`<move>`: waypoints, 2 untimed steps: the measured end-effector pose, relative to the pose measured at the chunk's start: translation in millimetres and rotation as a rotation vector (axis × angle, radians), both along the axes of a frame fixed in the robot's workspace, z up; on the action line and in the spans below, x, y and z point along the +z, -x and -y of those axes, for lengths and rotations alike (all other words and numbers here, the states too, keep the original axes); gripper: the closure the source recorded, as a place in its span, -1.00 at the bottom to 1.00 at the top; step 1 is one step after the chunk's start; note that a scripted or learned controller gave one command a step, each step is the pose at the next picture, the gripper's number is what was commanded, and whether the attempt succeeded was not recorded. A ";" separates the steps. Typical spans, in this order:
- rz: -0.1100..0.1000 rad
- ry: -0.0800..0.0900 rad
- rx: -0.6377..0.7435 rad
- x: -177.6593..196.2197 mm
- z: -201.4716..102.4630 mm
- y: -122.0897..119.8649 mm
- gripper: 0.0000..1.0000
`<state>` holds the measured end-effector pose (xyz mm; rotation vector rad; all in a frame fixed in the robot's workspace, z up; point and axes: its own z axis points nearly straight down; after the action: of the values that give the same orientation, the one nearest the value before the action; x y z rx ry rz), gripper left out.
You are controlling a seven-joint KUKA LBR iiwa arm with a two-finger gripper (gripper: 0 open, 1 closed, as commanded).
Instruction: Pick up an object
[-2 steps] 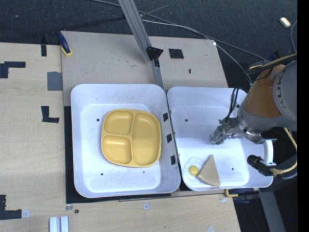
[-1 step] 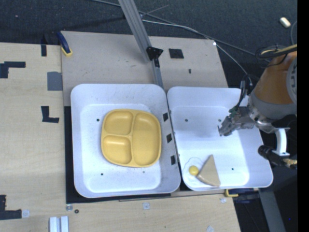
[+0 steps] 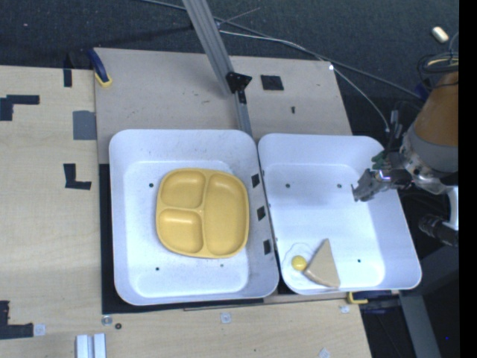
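In the right bin, near its front edge, lies a tan wedge-shaped piece with a small yellow ball touching its left side. A yellow divided plate rests in the left bin. My gripper hangs over the right side of the right bin, about a hand's width behind and to the right of the wedge, with nothing seen between its fingers. The grey arm with its orange band comes in from the right.
A slanted metal pole rises behind the bins and meets the seam between them. Thin cables run across the dark floor at the back. A blue and yellow clamp sits at the bench's back left corner.
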<state>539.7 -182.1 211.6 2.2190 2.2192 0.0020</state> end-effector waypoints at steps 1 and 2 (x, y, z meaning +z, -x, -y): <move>-0.003 -0.002 0.001 11.5 -0.4 -0.5 1.00; -0.005 -0.002 0.005 8.5 -48.6 -5.1 1.00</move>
<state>544.8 -133.5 220.1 2.2167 2.2282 -0.0007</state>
